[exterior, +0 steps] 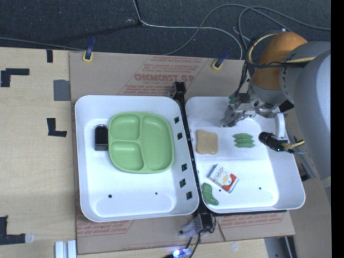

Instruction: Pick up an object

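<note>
In the right bin (279, 192) lie a tan slice of toast (207, 142), a green pea pod (243, 140), a small white, blue and red packet (222, 178) and a dark green leafy piece (209, 194). My gripper (232, 117) hangs low over the bin's far part, just behind the pea pod and to the right of the toast. Nothing shows between its fingers. The left bin (86, 160) holds a green divided plate (141, 142) and a small black block (100, 137) beside it.
A black divider with clips (185, 144) runs between the two bins. The grey arm with its orange band (279, 52) fills the upper right. Cables (177, 26) trail across the dark floor behind the cardboard sheet (161, 74).
</note>
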Action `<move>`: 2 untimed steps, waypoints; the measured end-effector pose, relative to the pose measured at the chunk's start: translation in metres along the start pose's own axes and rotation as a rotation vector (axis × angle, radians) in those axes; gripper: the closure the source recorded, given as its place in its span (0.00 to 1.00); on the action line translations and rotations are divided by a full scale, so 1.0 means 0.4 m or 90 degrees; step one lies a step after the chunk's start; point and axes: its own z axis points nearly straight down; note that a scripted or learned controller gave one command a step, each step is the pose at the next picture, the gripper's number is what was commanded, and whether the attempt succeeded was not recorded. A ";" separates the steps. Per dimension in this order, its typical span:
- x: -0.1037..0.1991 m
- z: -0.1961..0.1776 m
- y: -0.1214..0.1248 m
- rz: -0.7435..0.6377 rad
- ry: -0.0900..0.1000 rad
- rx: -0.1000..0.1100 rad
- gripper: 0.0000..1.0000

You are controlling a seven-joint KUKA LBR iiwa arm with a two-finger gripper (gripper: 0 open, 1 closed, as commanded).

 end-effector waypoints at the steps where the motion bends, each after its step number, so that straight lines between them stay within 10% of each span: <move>1: -0.006 -0.159 0.009 0.001 0.002 -0.002 1.00; 2: -0.005 -0.293 0.012 0.001 0.002 -0.001 1.00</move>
